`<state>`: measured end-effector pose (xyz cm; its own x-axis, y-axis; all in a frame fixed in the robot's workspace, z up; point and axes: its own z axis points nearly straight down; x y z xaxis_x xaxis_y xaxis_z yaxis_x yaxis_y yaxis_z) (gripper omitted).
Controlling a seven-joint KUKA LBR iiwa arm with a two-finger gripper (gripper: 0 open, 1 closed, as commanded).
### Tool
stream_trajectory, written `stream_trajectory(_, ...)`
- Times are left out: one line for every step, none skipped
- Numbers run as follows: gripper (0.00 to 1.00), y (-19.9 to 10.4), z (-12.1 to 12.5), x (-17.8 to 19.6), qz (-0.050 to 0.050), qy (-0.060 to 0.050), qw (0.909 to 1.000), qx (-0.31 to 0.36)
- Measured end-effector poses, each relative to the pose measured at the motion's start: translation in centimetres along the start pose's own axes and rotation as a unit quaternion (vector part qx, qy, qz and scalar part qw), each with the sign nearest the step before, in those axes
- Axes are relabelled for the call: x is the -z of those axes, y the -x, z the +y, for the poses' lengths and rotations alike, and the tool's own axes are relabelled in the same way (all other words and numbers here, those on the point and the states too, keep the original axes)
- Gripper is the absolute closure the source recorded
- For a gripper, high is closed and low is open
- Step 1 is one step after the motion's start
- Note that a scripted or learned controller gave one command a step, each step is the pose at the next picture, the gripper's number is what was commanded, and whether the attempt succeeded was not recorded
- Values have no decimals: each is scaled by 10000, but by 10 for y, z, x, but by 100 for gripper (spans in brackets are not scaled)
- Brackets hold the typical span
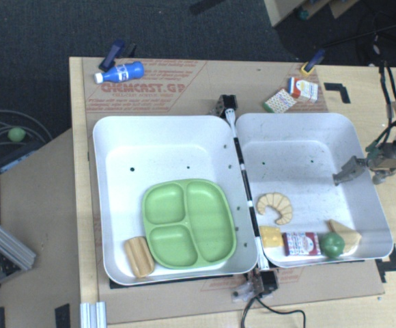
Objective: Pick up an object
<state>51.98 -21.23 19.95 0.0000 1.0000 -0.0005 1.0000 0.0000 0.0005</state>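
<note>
Croissant (276, 207) looks the likeliest pick: pale tan crescent, ridged, lying flat on the right bin's floor, near the divider, apart from the other toys.

Going L to R. Left bin (116, 142) has a green divided plate (188, 222) w/ a tan bread-like block (139, 256) just beside its lower left corner. Right bin (351, 139): croissant mid-left; along the front wall a yellow cheese cube (271, 237), a red-and-white packet (300, 244), a green ball (332, 245) and a pale yellow wedge (346, 233), packed close, some touching. Pincer (351, 169) sits at the bin's right wall, up by the rim, nothing in it; can't tell how far open, too small and blurred.

Risks, my judgement: it's well apart from every object, so a blind close grabs air. Croissant is low and curved, so fingers coming down across the wide arc may slip off or skid it toward the wall. Front cluster is tight, so a descent there could hit two things at once and wedge or knock them. Ball prob rolls if nudged. The bin wall near the wedge may block a finger.
</note>
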Motion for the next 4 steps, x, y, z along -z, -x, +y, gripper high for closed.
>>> stream_trajectory(0, -74, -31, -56, 11, -16, 10000, 8)
stream_trajectory(0, -164, 120, -14, 9, 13, 10000, 15)
stream_trajectory(0, -99, 94, 97, -9, 18, 10000, -5)
stream_trajectory(0, -137, 57, 38, 7, -15, 10000, 7)
